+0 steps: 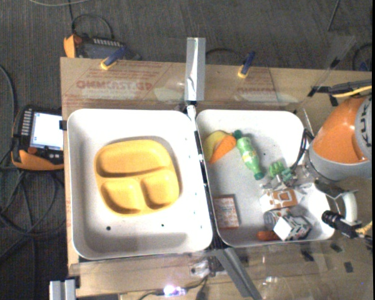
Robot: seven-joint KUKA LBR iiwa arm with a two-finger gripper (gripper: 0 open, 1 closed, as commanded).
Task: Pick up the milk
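Note:
The milk looks like a small white and grey carton lying on its side near the front right corner of the right bin. The grey arm with its orange band reaches in over that bin's right wall. Its gripper hangs low over the right middle of the bin, behind the carton and apart from it. Below the gripper lies a small orange and white packet, between it and the milk.
The right bin also holds a green bottle, a yellow and orange item, a small green piece, a brown flat box and a red bit. A yellow compartment tray lies in the left bin.

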